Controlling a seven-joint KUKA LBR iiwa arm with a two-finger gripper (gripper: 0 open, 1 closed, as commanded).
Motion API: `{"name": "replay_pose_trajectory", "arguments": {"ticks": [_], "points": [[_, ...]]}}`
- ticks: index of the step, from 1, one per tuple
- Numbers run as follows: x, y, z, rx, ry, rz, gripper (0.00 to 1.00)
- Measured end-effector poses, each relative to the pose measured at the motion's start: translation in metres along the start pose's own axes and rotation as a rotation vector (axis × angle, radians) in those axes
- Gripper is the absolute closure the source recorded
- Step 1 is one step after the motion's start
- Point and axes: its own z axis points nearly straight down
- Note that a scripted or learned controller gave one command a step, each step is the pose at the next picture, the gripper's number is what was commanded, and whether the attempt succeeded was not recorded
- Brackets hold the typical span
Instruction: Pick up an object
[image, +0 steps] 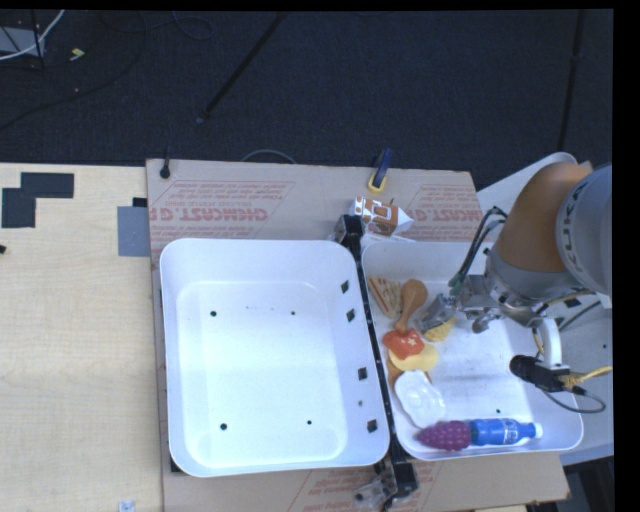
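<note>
Arm enters from 3 o'clock, orange band (535, 215) above the wrist, and reaches down into the right bin (500, 370). Tool (440, 318) sits low near the bin's 10 o'clock area, just beside a wooden spoon-like piece (410, 297); cannot tell how the tool is set, and nothing is visibly gripped. Objects crowd the right bin's 9 o'clock wall: a ridged tan piece (383, 293) at the top, then a red and yellow toy (408, 347), then a clear plastic lump (420, 398) toward 7 o'clock. Along the 6 o'clock rim lie a purple grape cluster (444, 435) and a blue bottle (505, 431), touching end to end, close against the wall. Open floor remains in the bin's centre and toward 3 o'clock. Left bin (180, 350) shares a hinged black edge (368, 330) with the right bin. A small brown and white carton (381, 215) rests on the cardboard (250, 205) at 12 o'clock, outside both bins. Pale bench (70, 350) extends toward 9 o'clock.
</note>
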Motion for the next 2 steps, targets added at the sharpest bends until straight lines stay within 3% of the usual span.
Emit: {"name": "replay_pose_trajectory", "arguments": {"ticks": [1,2], "points": [[-0.003,0.003,-0.015,-0.008,-0.003,0.003,1.0],[0.049,0.025,0.009,-0.02,-0.01,0.001,1.0]]}}
